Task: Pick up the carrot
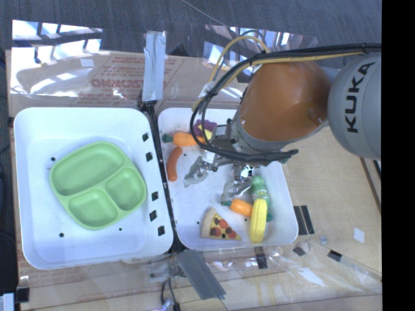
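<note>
Pick not made yet: grey two-finger metal gripper (pixel 217 177) hangs spread apart with nothing between its fingers over the right shallow white bin (pixel 194 235), and the small orange plastic carrot (pixel 242 207) lies just beside its right finger.

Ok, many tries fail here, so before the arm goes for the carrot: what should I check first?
1. Carrot in sight, in the upper left corner of the right bin: ok.
2. Gripper open, nothing between its fingers: ok.
3. Gripper lined up over the carrot: not ok; it hangs nearer the bin's middle.
4. Room around the carrot: not ok; a sausage lies close by and the bin wall is next to it.
5. Carrot free of the sausage: cannot tell whether they touch.
</note>
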You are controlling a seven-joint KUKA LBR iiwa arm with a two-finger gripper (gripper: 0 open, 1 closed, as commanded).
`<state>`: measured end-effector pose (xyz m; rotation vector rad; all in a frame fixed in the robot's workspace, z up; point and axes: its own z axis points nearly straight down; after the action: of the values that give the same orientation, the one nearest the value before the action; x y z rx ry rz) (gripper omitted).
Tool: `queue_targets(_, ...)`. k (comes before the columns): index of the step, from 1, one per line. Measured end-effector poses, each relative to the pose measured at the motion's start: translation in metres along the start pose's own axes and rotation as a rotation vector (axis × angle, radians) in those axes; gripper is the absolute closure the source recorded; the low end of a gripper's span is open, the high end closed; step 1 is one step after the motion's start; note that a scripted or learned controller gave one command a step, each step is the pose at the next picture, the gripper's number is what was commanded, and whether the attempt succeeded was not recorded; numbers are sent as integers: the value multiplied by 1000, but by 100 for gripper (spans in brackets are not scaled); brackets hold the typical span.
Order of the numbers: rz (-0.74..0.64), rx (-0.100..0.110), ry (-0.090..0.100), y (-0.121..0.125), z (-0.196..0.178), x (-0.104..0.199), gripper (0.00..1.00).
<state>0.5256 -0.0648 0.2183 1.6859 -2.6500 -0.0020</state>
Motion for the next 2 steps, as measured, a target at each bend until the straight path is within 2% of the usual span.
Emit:
queue_targets(1,310,2,-1,10,113,48,0)
queue_targets(2,135,10,-5,-23,121,110,0)
